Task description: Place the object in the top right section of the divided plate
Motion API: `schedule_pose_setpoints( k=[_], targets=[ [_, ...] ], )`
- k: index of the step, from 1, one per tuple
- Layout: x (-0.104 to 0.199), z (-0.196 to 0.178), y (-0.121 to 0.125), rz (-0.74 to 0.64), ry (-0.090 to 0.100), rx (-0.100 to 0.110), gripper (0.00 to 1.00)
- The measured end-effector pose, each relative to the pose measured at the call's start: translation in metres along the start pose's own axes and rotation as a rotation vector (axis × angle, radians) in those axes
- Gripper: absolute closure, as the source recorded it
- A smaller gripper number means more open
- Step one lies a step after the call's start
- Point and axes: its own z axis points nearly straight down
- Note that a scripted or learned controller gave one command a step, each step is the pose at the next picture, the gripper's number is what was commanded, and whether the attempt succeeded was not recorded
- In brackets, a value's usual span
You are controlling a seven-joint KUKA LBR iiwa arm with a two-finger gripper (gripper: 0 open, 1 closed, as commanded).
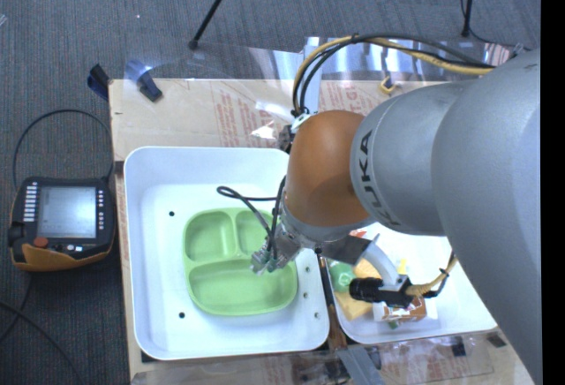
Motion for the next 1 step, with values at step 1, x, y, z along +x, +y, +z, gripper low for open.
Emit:
schedule_pose_setpoints(
  k=[1],
  targets=[
    [-0.033,-0.0642,-0.0063,-0.06,-0.002,-0.004,1.0]
  ],
)
